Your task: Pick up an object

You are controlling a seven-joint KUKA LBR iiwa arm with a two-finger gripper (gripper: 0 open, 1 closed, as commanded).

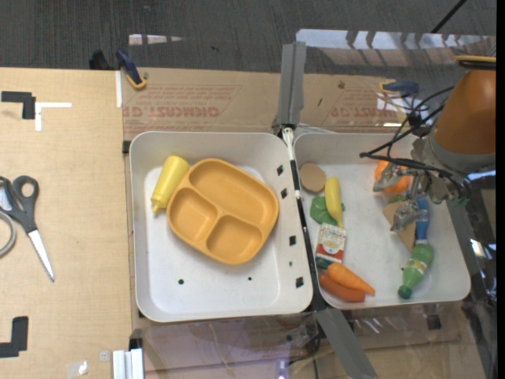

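Down in the right bin (442, 287) hangs the gripper (402, 200), its metal fingers low over the far right corner; whether they are apart or together, I cannot tell from where I stand, and nothing shows between them.

Dark carpet (197, 10) covers the floor beyond the bench. A pale wooden bench top (63, 212) spreads to the left, with scissors (28, 215) lying on it. Flattened cardboard (205, 101) sits behind the bins, its printing upside down and not readable with certainty.

The left bin (158, 290) carries an orange divided plate (223, 209) with a yellow bottle (168, 181) touching its left rim.

Things to pick lie in the right bin: a green bottle (416, 268) near the gripper, a carrot (349, 278), a small printed packet (332, 242) with lettering too small to read, and a yellow corn cob (333, 198) on a green piece.
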